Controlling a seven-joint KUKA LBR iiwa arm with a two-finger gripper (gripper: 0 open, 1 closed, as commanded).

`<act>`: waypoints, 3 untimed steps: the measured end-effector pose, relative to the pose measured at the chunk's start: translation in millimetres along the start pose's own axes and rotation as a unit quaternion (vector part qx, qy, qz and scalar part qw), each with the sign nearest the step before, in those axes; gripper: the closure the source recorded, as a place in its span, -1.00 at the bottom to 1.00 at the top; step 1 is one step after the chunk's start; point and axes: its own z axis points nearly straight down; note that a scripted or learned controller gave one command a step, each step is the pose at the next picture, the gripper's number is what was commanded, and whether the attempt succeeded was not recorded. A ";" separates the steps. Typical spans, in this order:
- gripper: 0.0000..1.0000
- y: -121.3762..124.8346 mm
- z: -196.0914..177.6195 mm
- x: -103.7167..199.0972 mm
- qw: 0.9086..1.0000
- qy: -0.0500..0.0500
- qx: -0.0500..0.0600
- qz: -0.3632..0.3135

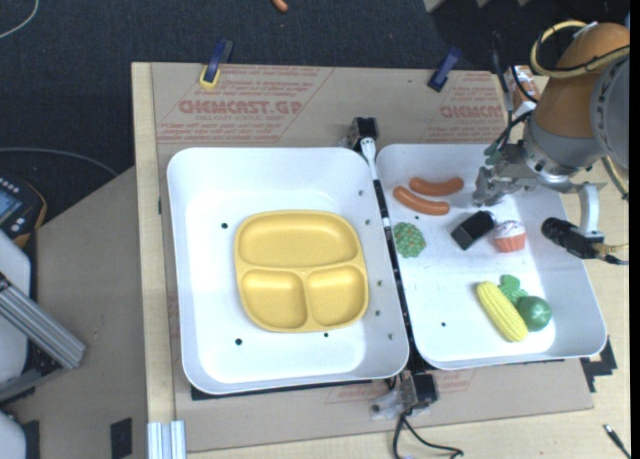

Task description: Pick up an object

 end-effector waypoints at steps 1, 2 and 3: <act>1.00 -0.2 -44.5 -4.6 1.000 0.000 -0.001 0.002; 1.00 11.2 -104.0 -5.3 1.000 0.000 -0.002 0.001; 1.00 12.3 -122.3 -5.6 1.000 0.000 -0.001 0.001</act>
